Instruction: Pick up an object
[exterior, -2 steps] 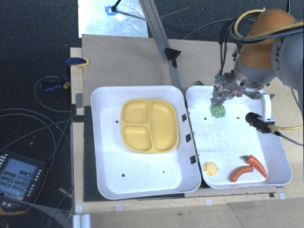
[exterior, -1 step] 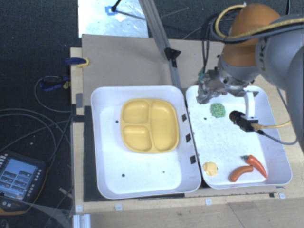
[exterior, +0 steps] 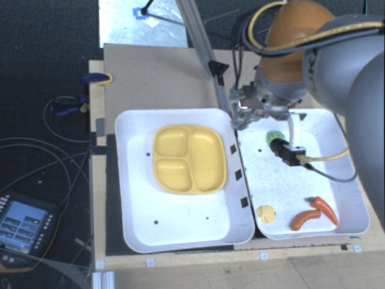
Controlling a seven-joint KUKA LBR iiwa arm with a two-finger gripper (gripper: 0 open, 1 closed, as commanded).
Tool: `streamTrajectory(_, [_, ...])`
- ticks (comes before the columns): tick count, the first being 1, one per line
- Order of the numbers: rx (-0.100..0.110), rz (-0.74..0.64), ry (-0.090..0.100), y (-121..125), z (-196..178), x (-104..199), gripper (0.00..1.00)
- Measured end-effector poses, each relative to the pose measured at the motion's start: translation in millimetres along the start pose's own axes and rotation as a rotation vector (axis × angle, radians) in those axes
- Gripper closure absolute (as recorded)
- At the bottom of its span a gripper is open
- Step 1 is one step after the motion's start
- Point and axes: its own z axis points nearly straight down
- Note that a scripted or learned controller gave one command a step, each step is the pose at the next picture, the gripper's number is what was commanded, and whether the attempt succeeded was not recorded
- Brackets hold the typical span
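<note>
In the right bin (exterior: 337, 131), a small green piece (exterior: 275, 136) lies near the back. A pale yellow lump (exterior: 265, 213), an orange sausage-shaped piece (exterior: 305, 219) and a red-orange carrot-like piece (exterior: 325, 209) lie near the front. My gripper (exterior: 239, 119) hangs low over the back left corner of the right bin, close to the wall between the bins and to the left of the green piece. Nothing shows between its tips.
The left bin (exterior: 138, 221) holds a yellow divided plate (exterior: 189, 159) toward its back. A slanted metal pole (exterior: 198, 29) crosses behind the bins. Cables and a handheld screen (exterior: 24, 221) lie on the floor at left.
</note>
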Motion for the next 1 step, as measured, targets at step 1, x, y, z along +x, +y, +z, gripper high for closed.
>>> streamTrajectory(1, [0.001,0.000,0.000,2.3,4.5,58.3,1.00])
